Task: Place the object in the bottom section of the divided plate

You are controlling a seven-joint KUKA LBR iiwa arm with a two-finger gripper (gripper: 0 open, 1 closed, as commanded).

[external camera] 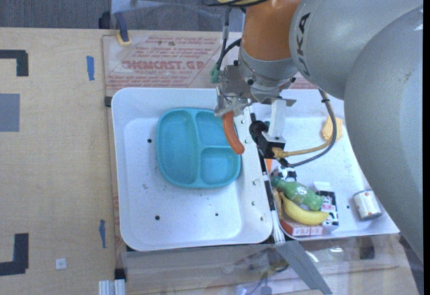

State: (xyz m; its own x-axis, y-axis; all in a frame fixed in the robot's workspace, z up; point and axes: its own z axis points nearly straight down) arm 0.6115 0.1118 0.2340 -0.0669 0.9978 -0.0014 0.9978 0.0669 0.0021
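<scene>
A turquoise divided plate (195, 147) lies in the left white bin (175, 223). It has one long section on the left and two smaller ones on the right. My gripper (227, 111) hangs over the plate's upper right rim, shut on an orange hot-dog sausage (232, 134). The sausage slants down from the fingers and its lower end reaches the right rim of the plate, beside the two small sections. The grey arm with its orange band comes in from the upper right.
The right bin (349, 152) holds a banana (304, 213), a green item (299, 193), a small silver can (366, 204) and an orange-yellow piece (328, 129). A divider runs between the bins at about (265, 186). Wooden bench surface spreads to the left.
</scene>
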